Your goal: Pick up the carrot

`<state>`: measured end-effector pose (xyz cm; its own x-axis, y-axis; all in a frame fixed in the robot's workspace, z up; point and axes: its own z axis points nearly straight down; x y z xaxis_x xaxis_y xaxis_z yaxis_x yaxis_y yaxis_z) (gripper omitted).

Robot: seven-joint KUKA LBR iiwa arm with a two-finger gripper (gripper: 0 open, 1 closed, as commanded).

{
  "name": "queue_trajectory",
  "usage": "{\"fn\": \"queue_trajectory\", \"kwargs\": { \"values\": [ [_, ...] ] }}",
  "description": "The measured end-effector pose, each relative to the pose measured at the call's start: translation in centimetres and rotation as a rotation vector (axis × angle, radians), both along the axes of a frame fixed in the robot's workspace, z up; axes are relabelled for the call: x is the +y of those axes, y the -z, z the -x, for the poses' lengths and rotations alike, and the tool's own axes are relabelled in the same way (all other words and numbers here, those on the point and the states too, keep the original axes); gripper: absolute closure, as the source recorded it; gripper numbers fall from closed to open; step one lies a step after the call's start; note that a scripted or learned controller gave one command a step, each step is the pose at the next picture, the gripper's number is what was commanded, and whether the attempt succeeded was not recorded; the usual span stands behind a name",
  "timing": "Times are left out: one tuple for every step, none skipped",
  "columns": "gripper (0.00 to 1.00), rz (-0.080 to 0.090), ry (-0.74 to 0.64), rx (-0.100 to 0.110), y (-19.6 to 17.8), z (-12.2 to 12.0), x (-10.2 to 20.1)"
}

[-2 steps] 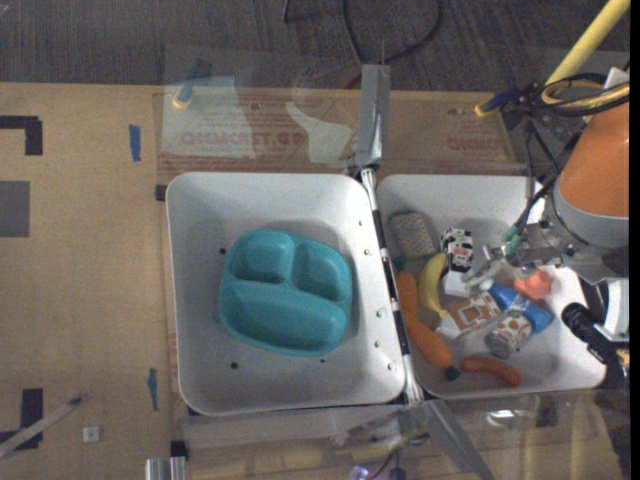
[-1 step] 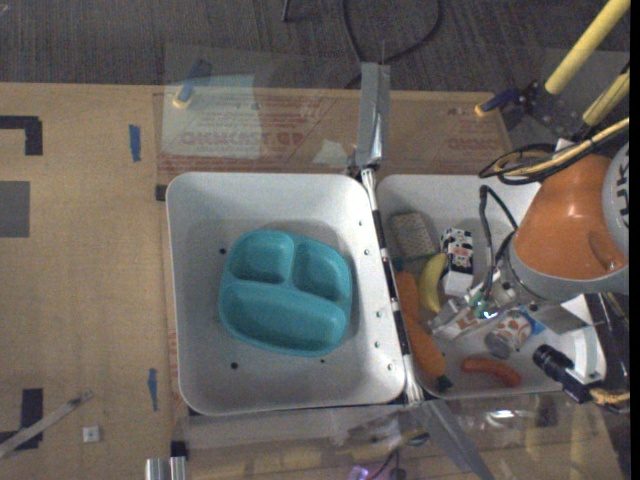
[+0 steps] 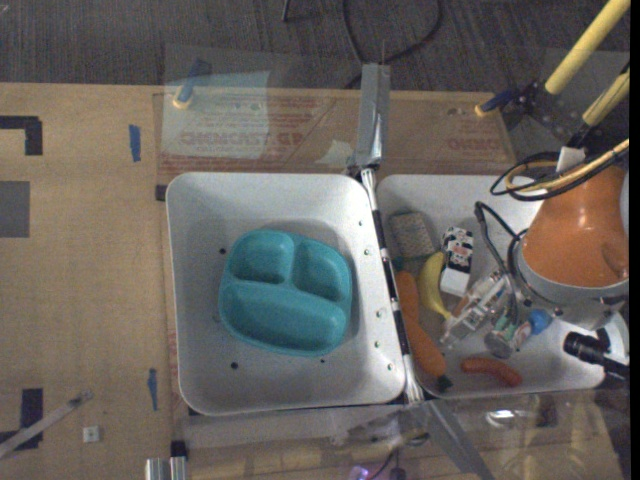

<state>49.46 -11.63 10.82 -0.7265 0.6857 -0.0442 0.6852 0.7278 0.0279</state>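
The carrot (image 3: 419,330) is long and orange. It lies in the right bin (image 3: 560,380) along its left wall, running from mid-bin down to the near corner, with its dark tip toward the front. My gripper (image 3: 462,325) hangs low over the middle of this bin, just right of the carrot and tilted toward it. Nothing shows held in it. The orange wrist band (image 3: 575,233) and the arm cover the right part of the bin.
A yellow banana (image 3: 432,284) lies beside the carrot's upper end. Behind it are a brush (image 3: 410,234) and a small black-and-white toy (image 3: 458,248). A red sausage (image 3: 490,370) lies near the front edge. The left bin (image 3: 195,368) holds a teal divided plate (image 3: 286,290).
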Motion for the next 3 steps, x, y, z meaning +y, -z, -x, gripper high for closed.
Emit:
{"fn": "queue_trajectory", "kwargs": {
  "values": [
    [1.00, 0.000, 0.005, -0.007, -1.0, -0.1, -0.2],
    [1.00, -0.019, 0.406, 0.040, 1.9, -5.7, 1.4],
    [0.00, -0.018, 0.407, 0.036, 1.9, -5.8, 1.4]
  ]
}}
